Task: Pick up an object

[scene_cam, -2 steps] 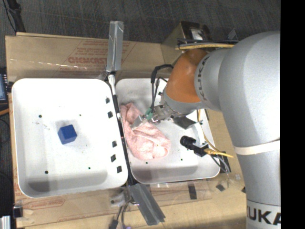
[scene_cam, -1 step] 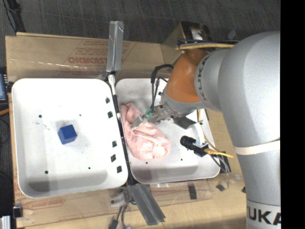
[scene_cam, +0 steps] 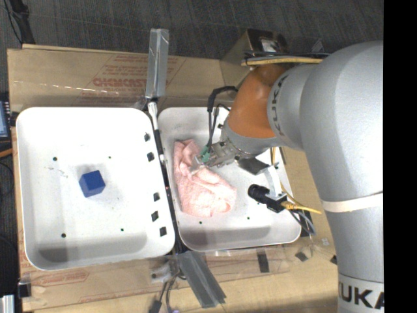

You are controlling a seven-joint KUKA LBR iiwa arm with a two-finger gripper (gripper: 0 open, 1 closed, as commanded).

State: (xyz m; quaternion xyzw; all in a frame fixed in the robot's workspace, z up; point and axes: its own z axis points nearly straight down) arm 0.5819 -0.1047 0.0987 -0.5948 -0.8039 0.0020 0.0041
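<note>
Grasp step: jaws (scene_cam: 203, 162) down on pink cloth (scene_cam: 202, 186) in right bin (scene_cam: 260, 235); lift comes next.
Cloth's upper fold lies right at the jaws, the rest bunched below and beside them; can't tell jaw spread or whether fabric is pinched; next move calls for a firm close, then a straight rise; blue cube (scene_cam: 92, 182) sits well apart in left bin (scene_cam: 39, 253).

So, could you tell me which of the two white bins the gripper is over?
The right bin, holding the pink cloth; the gripper sits there. The left bin holds a blue cube.
</note>
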